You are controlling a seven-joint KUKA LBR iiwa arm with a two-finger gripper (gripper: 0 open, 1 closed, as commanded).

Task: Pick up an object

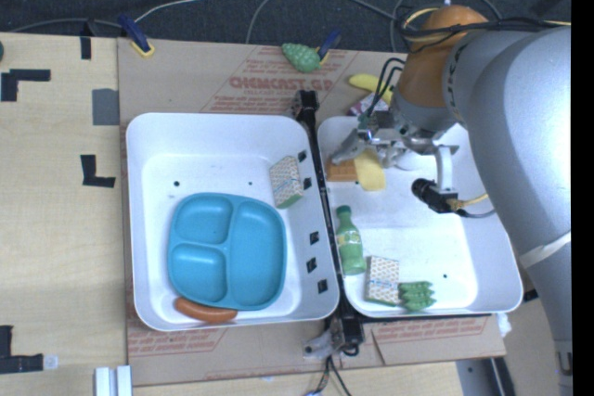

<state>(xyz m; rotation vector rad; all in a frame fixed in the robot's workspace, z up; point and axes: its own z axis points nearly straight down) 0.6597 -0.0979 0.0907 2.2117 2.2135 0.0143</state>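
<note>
The big grey arm (520,116) reaches in from the right and hangs over the back of the right bin (464,246). Its jaws (369,148) sit low near the bin's back left corner, but I cannot tell if they are spread or pressed together. A yellow block (371,173) lies right under them, with an orange piece (340,170) just beside it. Nearer the front of this bin lie a green bottle (349,241), a small patterned box (382,279) and a green toy (417,295). The left bin (158,144) holds a blue tray (226,249), an orange carrot (205,311) at the tray's front edge, and another patterned box (287,180) leaning on the right wall.
</note>
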